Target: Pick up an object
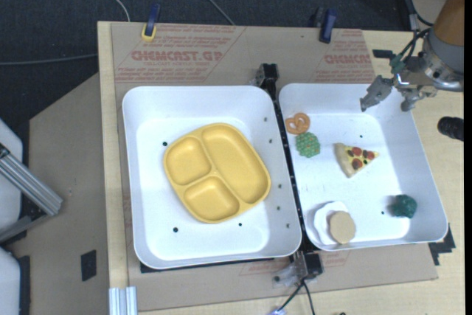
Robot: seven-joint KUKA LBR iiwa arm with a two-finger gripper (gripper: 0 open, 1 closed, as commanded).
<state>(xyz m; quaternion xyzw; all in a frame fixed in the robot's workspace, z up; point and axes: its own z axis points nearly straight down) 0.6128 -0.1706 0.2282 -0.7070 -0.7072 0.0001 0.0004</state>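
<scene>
Camera view | gripper (pixel 389 94) spread, nothing held | pizza slice (pixel 355 157) below-left, apart, right bin (pixel 420 151)

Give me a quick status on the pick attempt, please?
Pincer open, holding nothing, above right bin's far edge. Pizza slice, pretzel, green toy untouched in bin. Nothing blocking the pincer.

Bench (pixel 221 48): brown board top, printed text along far edge. 2 white bins directly on it, side by side, touching: left bin (pixel 147 114), right bin (pixel 420 158) below gripper (pixel 389 94) fingers. 2 clamps at far edge: yellow-blue (pixel 151 22), blue (pixel 327 24).
</scene>
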